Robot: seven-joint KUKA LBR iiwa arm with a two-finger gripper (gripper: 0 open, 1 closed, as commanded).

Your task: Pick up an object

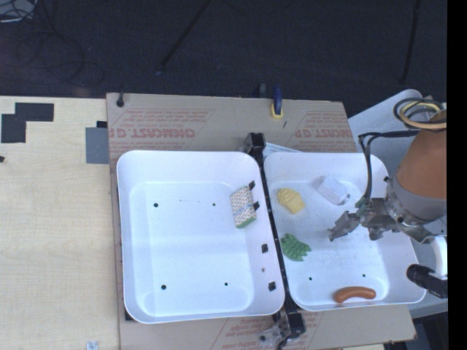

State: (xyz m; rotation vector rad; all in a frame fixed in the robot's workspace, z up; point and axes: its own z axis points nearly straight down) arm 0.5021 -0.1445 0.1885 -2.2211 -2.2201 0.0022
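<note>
Gripper (343,230): over right bin (394,286), grip state indiscernible. Left bin (146,297): patterned sponge (244,206) against its right wall. Right bin: green toy (295,247) and yellow toy (290,200) left of gripper; sausage (354,294) below; clear cup (333,190) above.

a single fixed camera looks down from above the bench at a slant, set far enough back to take in both white bins at once. the left bin (139,254) fills the middle of the frame and the right bin (379,283) sits beside it toward the right. the near edge of the bench lies at the bottom of the frame, and dark floor with cables runs across the top. the arm (423,173) enters from the right edge.
</note>
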